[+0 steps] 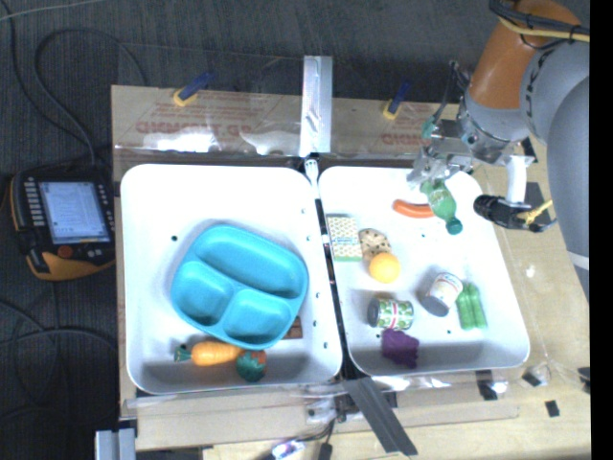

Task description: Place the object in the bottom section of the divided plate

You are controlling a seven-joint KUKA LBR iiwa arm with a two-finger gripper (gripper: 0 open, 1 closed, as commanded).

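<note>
Green bottle [442,205] just below claw [433,173]

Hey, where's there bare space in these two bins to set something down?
Left bin: bare floor along the top and left of the blue divided plate; the plate's sections are bare too. Crowded below it, by the carrot. Right bin: a free patch at top left, above the cracker packet; the middle is packed around the orange ball.

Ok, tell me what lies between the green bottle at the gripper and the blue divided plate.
The green bottle sits at the gripper in the right bin. Toward the blue divided plate lie the cracker packet and the two bins' raised rims. Lifted over these, nothing blocks it.
</note>
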